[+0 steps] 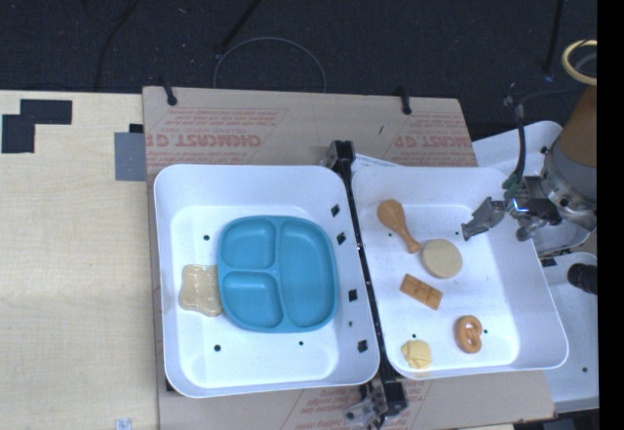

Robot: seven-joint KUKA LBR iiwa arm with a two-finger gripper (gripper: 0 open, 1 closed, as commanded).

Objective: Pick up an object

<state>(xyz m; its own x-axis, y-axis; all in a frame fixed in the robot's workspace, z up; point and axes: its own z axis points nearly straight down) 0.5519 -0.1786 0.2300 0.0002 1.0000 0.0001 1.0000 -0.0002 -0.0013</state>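
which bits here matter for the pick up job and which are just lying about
For the job:
- pincer over the right white bin
- tan wooden spoon
- round beige disc
- brown rectangular cracker
- orange pretzel
- pale yellow lump

Lying about:
- left white bin
- blue divided plastic plate
- cream toast-shaped piece
- cardboard sheet

Even overhead light, white bins (253, 186) bright, floor dark, slight softness, faint shadows.
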